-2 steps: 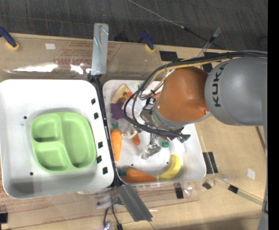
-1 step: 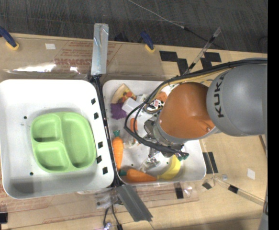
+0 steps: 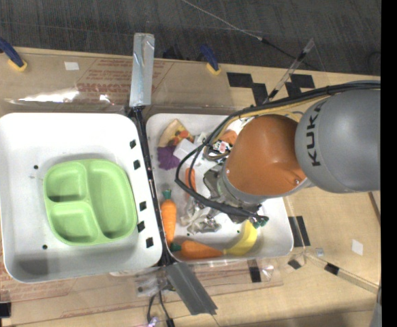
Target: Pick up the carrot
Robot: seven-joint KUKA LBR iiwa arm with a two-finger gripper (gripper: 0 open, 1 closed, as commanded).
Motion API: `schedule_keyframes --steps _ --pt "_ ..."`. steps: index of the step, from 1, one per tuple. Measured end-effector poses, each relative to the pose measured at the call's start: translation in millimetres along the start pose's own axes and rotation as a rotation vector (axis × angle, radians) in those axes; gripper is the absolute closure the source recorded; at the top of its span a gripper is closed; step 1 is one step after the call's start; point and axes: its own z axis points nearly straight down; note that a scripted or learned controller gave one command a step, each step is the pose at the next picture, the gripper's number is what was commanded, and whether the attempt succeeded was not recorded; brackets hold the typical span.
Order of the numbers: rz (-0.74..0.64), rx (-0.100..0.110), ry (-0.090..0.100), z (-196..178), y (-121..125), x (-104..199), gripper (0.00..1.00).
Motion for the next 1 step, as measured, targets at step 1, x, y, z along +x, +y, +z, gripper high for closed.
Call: schedule_keyframes --steps 1 --pt "0.238 -0.01 0.008 -182.3 11.4 -19.6 1.0"
